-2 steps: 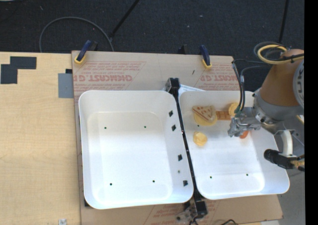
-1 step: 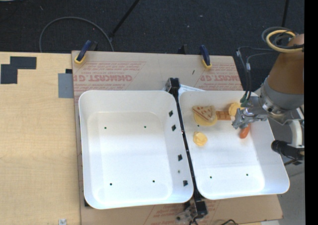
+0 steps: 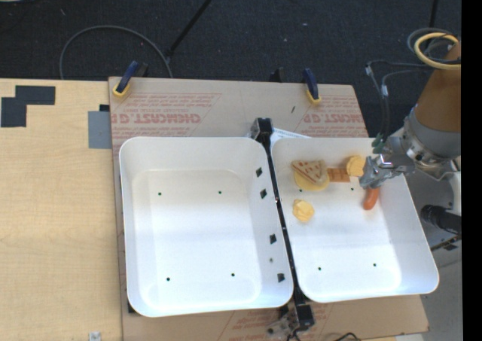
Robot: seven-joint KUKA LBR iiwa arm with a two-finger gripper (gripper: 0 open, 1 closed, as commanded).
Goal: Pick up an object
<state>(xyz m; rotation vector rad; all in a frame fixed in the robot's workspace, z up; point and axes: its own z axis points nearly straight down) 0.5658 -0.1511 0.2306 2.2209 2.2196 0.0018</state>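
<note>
Several small toy foods lie in the right bin (image 3: 407,257). A tan wedge on a yellow disc (image 3: 310,175) sits near the bin's upper left, with a small yellow lump (image 3: 303,211) below it. Beside a brown piece (image 3: 339,175) lies a yellow-orange piece (image 3: 355,164). A short orange-red stick (image 3: 370,199) lies near the right wall. My gripper (image 3: 375,175) hangs over the bin's upper right part, its tip right above the orange-red stick and beside the yellow-orange piece. Whether it touches the stick is unclear.
The left bin (image 3: 143,181) stands beside the right one, with a black divider strip (image 3: 273,204) between them. Both rest on a cardboard sheet (image 3: 188,110) clamped at the back. The arm's grey wrist and cables (image 3: 429,136) come in over the right bin's right edge.
</note>
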